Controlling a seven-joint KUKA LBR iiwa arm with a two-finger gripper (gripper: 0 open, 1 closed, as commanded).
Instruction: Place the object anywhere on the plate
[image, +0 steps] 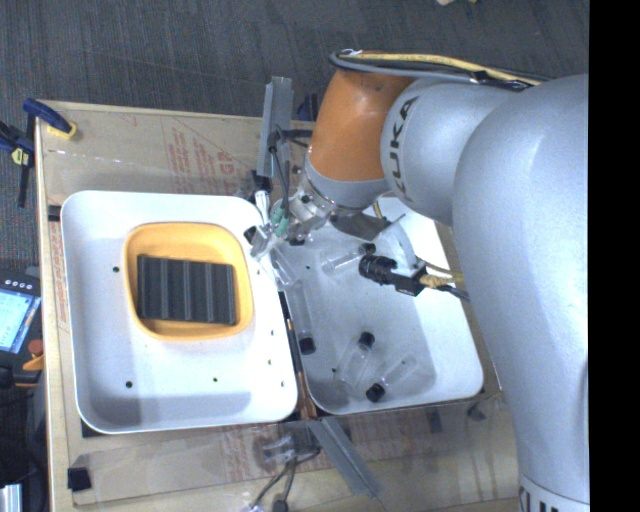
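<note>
A yellow plate (187, 243) with a dark ribbed centre lies in the left white bin (150, 400). In the right bin (450, 350), small clear bottles with black caps lie near the front, one (356, 352) beside another (388, 381). My gripper (268, 232) hangs over the rim between the two bins, just right of the plate's far right corner. Something clear and glassy (285, 265) shows just below it, but the view does not show whether it is held. The arm's orange band (355, 125) and grey body cover much of the right bin.
A small black cap or piece (306, 345) lies at the right bin's left wall. A black connector with a cable (390, 272) sticks out from the wrist over the right bin. A blue clamp (48, 117) sits at the bench's far left corner.
</note>
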